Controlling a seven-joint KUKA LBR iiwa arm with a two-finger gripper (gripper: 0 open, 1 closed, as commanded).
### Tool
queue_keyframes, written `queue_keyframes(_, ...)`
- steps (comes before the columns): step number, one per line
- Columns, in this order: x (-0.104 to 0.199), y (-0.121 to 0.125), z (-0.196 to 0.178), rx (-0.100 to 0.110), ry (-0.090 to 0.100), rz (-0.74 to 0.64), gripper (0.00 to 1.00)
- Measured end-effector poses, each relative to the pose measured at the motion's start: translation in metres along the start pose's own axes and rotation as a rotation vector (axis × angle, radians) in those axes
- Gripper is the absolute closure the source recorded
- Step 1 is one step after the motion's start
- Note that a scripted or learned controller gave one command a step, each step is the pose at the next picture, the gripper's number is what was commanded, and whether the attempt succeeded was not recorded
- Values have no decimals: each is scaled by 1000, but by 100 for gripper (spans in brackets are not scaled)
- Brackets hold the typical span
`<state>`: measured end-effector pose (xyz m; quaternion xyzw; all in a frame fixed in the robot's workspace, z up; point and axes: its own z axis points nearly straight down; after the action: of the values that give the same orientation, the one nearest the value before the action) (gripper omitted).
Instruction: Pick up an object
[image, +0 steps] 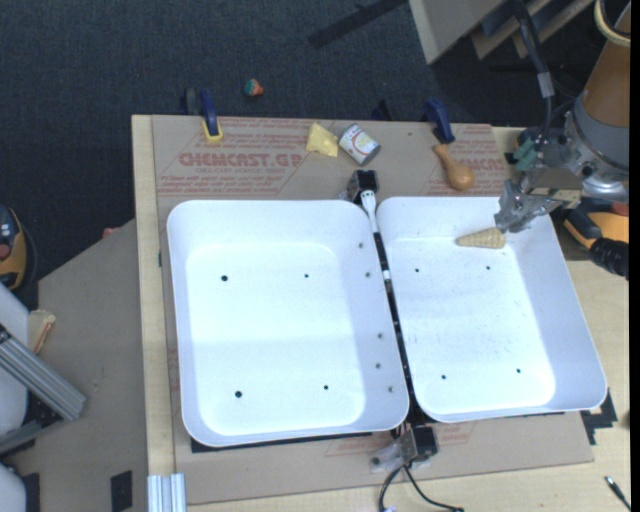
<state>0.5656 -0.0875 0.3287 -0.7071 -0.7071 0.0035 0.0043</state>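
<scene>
Tan cone (482, 238) lying in right bin (560, 330), near far wall, toward far right corner. Long axis roughly left to right, tilted slightly; narrow tip pointing left, wide end to the right, touching or just under gripper (515, 218). Flat on bin floor, not lifted.

Arm (605, 120) reaching in from upper right, grey wrist angled down and leftward over far right corner of right bin. Gripper hanging at cone's wide end, fingers pointing down toward bin floor. Fingers slightly apart, nothing clearly clamped between them; cone beside and just below tips rather than held.

Left bin (185, 330) beside right bin, rims touching along a black strip at centre. Both resting on brown board (250, 158) with red lettering.

On board beyond bins: yellow wedge (322, 141), small white box (359, 144) just beside it, brown wooden piece (455, 168) farther right near gripper, well apart from cone. Blue clamps (209, 112) at board's far edge. Small coloured bit (254, 88) on dark carpet beyond board.
</scene>
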Motion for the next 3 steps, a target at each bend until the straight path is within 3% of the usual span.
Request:
queue_keyframes(1, -94, 11, -144, -30, -12, 8, 100)
queue_keyframes(2, -55, -33, -190, -20, -3, -3, 100)
queue_keyframes(3, -41, 0, -38, 3, 2, -1, 100)
